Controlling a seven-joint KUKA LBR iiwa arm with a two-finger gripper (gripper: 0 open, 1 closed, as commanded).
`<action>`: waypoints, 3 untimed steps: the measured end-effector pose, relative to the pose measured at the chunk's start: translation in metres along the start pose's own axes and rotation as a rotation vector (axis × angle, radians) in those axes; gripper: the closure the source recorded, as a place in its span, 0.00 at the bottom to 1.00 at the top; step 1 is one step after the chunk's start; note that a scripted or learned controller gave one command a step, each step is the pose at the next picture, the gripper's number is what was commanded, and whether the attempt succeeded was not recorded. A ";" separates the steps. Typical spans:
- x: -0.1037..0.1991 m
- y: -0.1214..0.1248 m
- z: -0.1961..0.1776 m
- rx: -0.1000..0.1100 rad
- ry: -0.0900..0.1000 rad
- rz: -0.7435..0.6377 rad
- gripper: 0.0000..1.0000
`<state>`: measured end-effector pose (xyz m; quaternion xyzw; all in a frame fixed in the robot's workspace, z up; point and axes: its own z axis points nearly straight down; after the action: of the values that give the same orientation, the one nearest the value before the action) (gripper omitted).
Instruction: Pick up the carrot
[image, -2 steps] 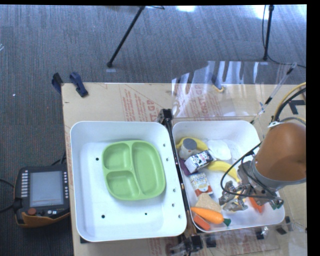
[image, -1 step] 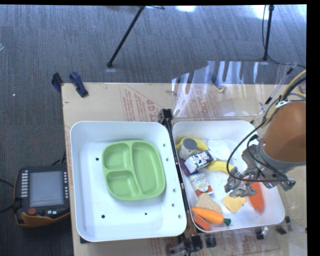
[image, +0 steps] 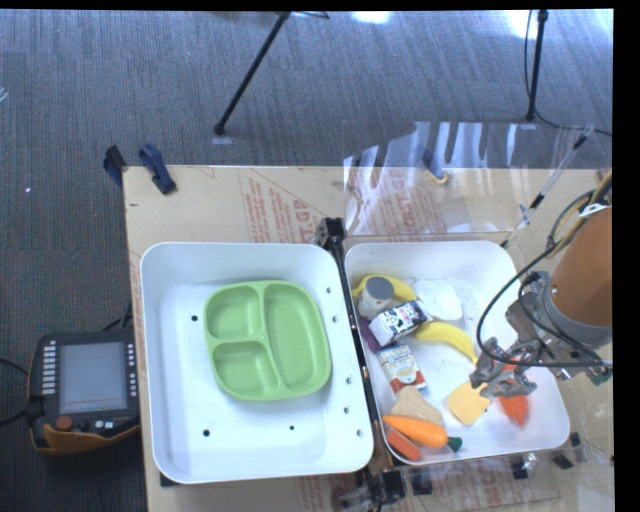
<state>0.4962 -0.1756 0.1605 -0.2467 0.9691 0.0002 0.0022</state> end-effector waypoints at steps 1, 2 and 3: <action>0.019 -0.021 -0.006 -0.003 0.000 -0.301 1.00; 0.019 -0.021 -0.006 -0.003 -0.001 -0.300 0.00; 0.028 -0.025 0.075 -0.006 0.002 -0.222 0.00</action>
<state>0.4837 -0.2114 0.0858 -0.3524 0.9359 0.0026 0.0004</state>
